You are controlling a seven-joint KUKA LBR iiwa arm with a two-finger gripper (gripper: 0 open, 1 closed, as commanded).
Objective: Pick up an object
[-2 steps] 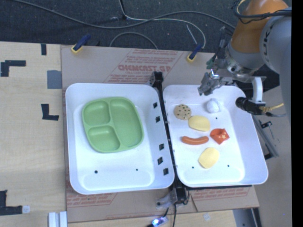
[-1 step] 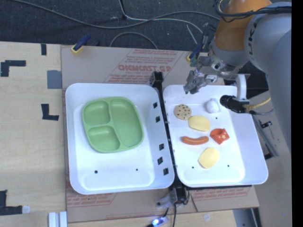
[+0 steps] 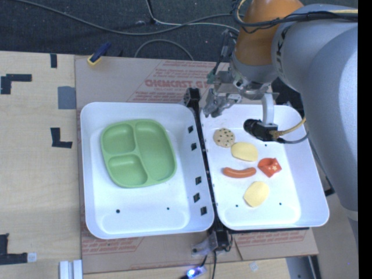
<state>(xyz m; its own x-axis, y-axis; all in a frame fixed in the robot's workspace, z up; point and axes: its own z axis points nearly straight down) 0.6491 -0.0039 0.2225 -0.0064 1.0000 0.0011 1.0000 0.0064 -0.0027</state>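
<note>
On the left of my desk, bare wood shows a few dark tape marks, and a sheet of printed cardboard lies under both bins. The left bin carries a green divided plate, lying flat toward its upper half, with three compartments that I see as bare green.

Moving right, a row of black clips runs along the seam where the two bins meet. Just past it, the right bin holds the toy food I can choose from. A speckled cookie sits nearest the seam, with a pale yellow piece just beside it on its lower right. Below those lies a sausage, and a red piece rests near the sausage's right end. A second yellow piece sits lowest, apart from the rest.

The pincer hangs over the upper left corner of the right bin, above the cookie and close to the seam. I cannot tell from here how its tips stand, and I see nothing between them. The grey arm with its orange band fills the upper right.
</note>
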